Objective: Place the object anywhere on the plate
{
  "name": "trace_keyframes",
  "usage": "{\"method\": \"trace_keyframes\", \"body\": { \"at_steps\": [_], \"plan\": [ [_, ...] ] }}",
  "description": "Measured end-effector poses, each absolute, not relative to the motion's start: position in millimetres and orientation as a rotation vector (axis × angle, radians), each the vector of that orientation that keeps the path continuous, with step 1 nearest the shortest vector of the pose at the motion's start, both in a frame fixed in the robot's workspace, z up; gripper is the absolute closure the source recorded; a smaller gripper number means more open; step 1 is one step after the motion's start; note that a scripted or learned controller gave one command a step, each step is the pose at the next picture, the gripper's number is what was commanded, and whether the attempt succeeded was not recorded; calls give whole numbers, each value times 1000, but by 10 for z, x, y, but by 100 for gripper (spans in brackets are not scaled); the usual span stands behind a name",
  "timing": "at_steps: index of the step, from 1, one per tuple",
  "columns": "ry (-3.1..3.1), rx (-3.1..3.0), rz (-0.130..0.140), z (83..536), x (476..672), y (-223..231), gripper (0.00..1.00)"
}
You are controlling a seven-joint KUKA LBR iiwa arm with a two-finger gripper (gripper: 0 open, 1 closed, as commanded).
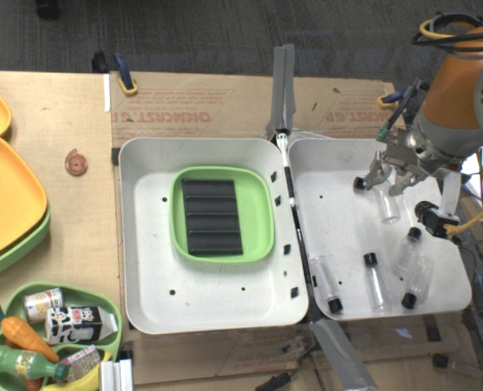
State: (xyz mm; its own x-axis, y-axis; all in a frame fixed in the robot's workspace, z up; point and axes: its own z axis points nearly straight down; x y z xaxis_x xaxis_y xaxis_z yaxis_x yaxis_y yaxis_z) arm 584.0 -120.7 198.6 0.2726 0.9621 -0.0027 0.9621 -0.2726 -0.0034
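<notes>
risk: a miss or slip is judged likely; the vials [375, 281] are clear, thin and round, so one could be rolled aside by a finger or squeezed out at closing.
risk 2: the vials are scattered close together in the right bin [339, 173], so a neighbour could be knocked or two caught at once.
risk 3: a loose pinch could be lost over the rim between the bins on the way to the plate [261, 210].
arm: brought in from the right, orange band uppermost, wrist bent down over the right bin's upper part.
gripper [388, 182]: held low over the bin floor, right above one clear vial [388, 208] (contact cannot be judged).
tool state: cannot be told; nothing is seen pinched.
task object: vials lie on the right bin floor, black caps mostly toward the near edge.
plate: green, sits in the left bin [143, 218], a dark ribbed insert [212, 216] laid in it; no vial placed on it yet.
</notes>
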Motion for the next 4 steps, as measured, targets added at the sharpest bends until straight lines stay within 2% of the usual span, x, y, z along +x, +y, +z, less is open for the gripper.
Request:
{"method": "trace_keyframes", "body": {
  "at_steps": [1,2,3,4],
  "plan": [
    [-1894,-2506,6,1987,5840,-1207,0],
    [-1909,-2495,4,2811,5382,-1672,0],
    [-1826,-2555,5,3051,5040,-1639,0],
    [-1714,-2631,6,3108,4778,-1486,0]
  ]
}}
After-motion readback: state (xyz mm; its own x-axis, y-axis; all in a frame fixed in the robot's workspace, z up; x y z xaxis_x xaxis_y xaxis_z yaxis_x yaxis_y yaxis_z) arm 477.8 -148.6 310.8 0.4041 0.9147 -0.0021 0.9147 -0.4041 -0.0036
